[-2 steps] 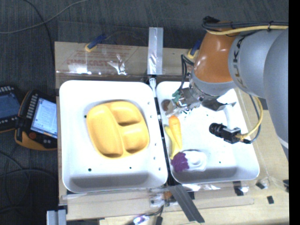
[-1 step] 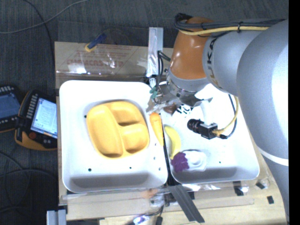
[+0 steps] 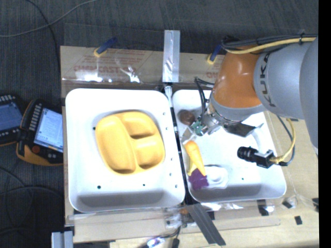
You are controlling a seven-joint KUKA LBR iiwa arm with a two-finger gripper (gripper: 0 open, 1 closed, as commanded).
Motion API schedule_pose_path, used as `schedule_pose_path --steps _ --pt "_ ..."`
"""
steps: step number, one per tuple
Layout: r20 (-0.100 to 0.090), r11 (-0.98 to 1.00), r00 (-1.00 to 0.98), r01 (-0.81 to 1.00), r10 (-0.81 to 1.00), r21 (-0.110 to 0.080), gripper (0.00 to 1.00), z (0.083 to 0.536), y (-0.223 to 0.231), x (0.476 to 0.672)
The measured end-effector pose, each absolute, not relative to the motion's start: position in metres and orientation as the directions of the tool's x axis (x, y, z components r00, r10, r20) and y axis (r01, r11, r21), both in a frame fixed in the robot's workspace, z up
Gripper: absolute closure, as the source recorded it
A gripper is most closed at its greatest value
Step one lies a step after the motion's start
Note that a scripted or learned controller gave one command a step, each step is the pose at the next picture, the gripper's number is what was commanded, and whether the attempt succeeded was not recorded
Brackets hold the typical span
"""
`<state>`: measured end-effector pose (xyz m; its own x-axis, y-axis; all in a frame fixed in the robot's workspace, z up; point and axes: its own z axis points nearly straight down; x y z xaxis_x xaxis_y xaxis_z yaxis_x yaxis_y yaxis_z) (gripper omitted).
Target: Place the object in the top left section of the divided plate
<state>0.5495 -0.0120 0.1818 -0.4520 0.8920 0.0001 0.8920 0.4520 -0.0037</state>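
The counter (image 3: 77, 56) carried two shallow white bins side by side, the left bin (image 3: 83, 190) and the right bin (image 3: 269, 185), with their inner walls touching along the middle. In the left bin lay a yellow divided plate (image 3: 131, 141), set slightly askew, its three sections all bare; it rested near the centre of the bin, apart from every wall. The grey arm (image 3: 289, 76) reached in from the right, its orange band (image 3: 235, 81) hanging over the far part of the right bin. Below the band the claw (image 3: 199, 125) pointed down toward the far left corner of that bin, close to the dividing wall; how wide it stood could not be told, since the wrist hid most of it. Just beside the claw, on its far left side, sat a small brown rounded object (image 3: 185, 117) on the bin floor. Nearer in the same bin, along the left wall, lay a yellow banana-like object (image 3: 193, 156), with a purple object (image 3: 198, 180) touching its near end and a white object (image 3: 217, 175) just to the right of the purple one. A black cylindrical part (image 3: 253, 155) on a cable hung over the right half of that bin. Left of the counter a handheld controller (image 3: 41, 133) with a lit screen lay on the dark floor.
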Motion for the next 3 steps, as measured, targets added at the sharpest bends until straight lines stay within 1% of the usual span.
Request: schedule_pose_path --steps 1,2,3 --pt "-0.001 0.422 -0.422 0.907 0.907 -0.002 1.0 0.265 0.065 0.58" --pt "-0.003 0.54 -0.54 0.841 0.841 -0.004 1.0 0.182 0.024 0.668" --pt "-0.004 0.552 -0.552 0.834 0.834 -0.004 1.0 0.182 0.018 0.669"
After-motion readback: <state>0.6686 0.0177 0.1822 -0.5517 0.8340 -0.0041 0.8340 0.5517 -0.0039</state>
